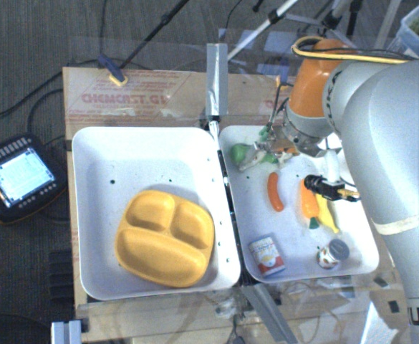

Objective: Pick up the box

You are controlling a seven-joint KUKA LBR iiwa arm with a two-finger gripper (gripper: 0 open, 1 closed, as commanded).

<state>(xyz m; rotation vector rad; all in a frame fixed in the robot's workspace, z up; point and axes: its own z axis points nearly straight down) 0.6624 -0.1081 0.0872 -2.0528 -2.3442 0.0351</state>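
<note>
A yellow tray (165,238) fills the left bin (94,163), the small box (266,255) lies low in the right bin (359,264), and the claw (270,147) sits at the upper middle, its grip unclear.

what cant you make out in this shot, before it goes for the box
- Gripper: at the far end of the right bin, too small and cluttered to tell if the fingers are open or shut.
- Green thing by the gripper: blurred, touching or apart unclear.
- Box: label too small to read.
- Items by the bin's right side: overlapped, partly under the arm.
- Arm: cut off by the right edge.
</note>
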